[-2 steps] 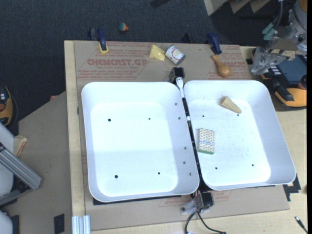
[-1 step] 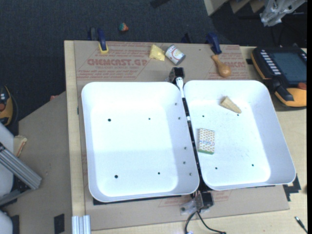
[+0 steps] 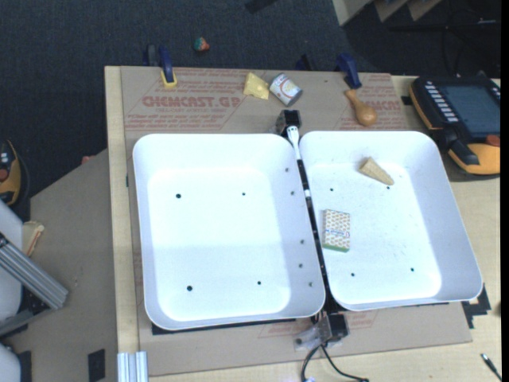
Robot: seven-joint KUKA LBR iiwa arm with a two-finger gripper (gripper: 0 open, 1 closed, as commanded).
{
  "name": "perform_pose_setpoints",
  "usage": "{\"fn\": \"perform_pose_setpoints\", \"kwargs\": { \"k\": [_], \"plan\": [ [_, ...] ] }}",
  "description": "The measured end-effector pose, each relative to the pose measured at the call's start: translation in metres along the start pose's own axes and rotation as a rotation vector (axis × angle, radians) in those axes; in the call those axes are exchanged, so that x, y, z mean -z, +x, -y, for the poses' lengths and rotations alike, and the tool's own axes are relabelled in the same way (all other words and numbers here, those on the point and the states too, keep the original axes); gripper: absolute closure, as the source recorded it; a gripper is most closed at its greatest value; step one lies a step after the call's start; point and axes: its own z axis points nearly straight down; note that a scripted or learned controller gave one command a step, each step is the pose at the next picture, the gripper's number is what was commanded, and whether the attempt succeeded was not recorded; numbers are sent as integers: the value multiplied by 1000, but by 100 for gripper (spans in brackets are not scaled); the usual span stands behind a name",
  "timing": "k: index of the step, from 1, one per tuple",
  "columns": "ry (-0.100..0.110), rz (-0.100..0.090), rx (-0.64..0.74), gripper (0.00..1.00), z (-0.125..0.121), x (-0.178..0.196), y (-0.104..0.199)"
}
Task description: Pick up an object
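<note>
In the right bin [image 3: 445,213] lie two objects. A small patterned card or packet [image 3: 336,230], with pale blue, pink and green print, rests flat near the bin's left wall. A tan wedge-shaped piece [image 3: 375,170] lies toward the bin's back, a hand's width up and right of the packet.
The left bin [image 3: 151,237] adjoins the right bin along a dark seam. Behind the bins, on the cardboard, sit a yellow wedge [image 3: 256,86], a small wrapped block [image 3: 285,89] and a wooden pear-shaped piece [image 3: 362,109]. A teach pendant [image 3: 465,114] lies at the far right.
</note>
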Motion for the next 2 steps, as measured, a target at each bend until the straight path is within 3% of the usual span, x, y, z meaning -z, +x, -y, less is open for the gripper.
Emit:
{"fn": "perform_pose_setpoints", "kwargs": {
  "k": [1, 2],
  "plan": [
    [24, -12, 6, 100, 87, -179, -18],
    [-18, -1, 18, 100, 77, -5, 26]
  ]
}}
